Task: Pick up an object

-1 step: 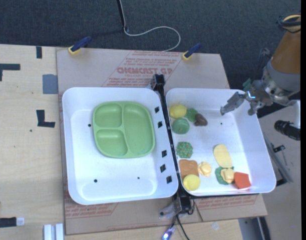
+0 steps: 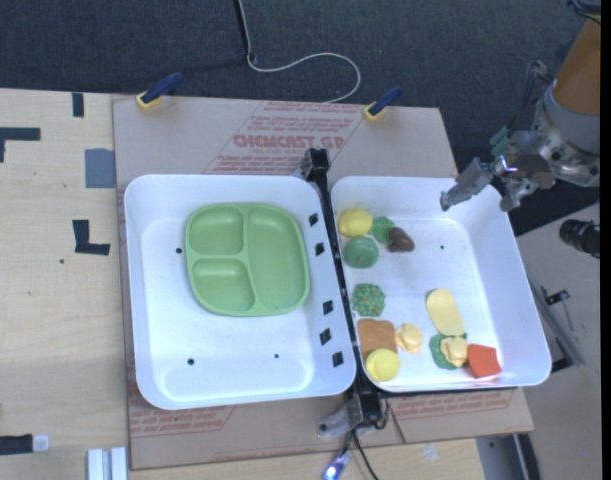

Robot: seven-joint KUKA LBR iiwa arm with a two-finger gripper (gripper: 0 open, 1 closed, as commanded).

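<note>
Toy food crowds the near end of my right bin (image 2: 505, 268): a red block (image 2: 484, 360), yellow ball (image 2: 382, 365) and orange piece (image 2: 376, 334), with more lying along its left wall. My gripper (image 2: 482, 185) hangs over the bin's far right corner, fingers spread open, holding nothing. My left bin (image 2: 145, 268) carries a green tray (image 2: 249, 258).

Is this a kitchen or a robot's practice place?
Probably a robot lab bench, not a kitchen: a gripper hangs over a white bin of toy food, beside a green divided plate in the other bin.
</note>
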